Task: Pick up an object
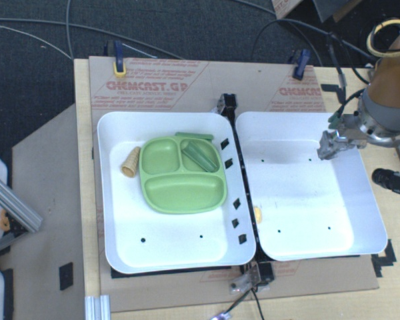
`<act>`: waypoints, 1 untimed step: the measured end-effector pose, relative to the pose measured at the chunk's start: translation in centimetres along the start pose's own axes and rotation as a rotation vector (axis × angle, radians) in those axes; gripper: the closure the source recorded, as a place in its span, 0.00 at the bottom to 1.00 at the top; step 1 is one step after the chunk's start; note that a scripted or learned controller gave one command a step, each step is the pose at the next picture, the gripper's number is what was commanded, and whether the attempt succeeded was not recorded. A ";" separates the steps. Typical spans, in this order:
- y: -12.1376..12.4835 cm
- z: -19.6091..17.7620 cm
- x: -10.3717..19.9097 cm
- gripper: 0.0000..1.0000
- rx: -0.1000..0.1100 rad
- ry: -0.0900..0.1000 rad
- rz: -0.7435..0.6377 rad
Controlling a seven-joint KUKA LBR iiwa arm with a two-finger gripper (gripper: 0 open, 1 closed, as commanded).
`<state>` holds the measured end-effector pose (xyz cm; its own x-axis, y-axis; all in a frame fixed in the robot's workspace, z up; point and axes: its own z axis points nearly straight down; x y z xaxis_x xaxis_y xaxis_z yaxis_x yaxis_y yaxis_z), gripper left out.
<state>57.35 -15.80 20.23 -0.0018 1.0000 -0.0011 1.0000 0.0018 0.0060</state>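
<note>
Objects worth picking all lie in the left white shallow bin (120,245): a light green divided plastic plate (182,183) near its middle, a darker green oblong piece (201,156) lying in the plate's upper right compartment, and a small tan ridged cone (130,161) resting on the bin floor, touching or just beside the plate's left edge. The plate looks stiff, smooth and light, probably slippery, and its broad flat body offers little but the raised rim or a divider wall to pinch. By my judgement the cone is the easier target, light and narrow enough to close on across its width, though it may roll or be crushed. The green piece seems firm and slim, best taken across its short side. The grey two-finger gripper (325,148) hangs over the upper right part of the right white bin (360,239), well apart from every one of these. Its fingers are too small and blurred to read. A small yellowish thing (257,214) sits at the seam between the bins, partly hidden by the rims, and I cannot identify it.
</note>
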 end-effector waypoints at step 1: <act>0.2 -5.5 0.0 1.00 -0.002 -0.001 0.000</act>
<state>57.51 -15.82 25.70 -0.0020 1.0000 -0.0019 1.0000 0.0020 0.0075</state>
